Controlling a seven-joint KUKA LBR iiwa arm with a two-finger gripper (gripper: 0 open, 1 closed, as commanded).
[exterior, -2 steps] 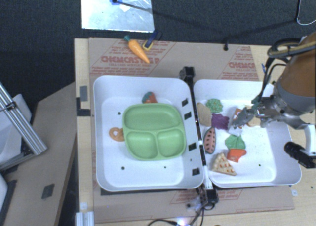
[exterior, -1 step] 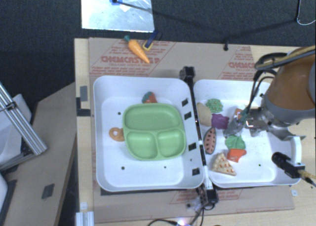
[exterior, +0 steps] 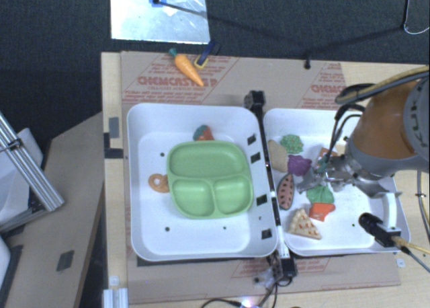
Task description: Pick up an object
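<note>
Jaws point(exterior: 321, 173) low in right bin point(exterior: 383, 243), over toys near purple piece point(exterior: 298, 164) and strawberry point(exterior: 321, 204) at 6. Can't tell jaw state. Nothing lifted; grasp and lift left.

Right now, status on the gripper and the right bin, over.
Gripper low in right bin, among the toy food. Nothing seen between fingers. Purple toy, green-topped red toy, pizza slice crowd close around it.
</note>
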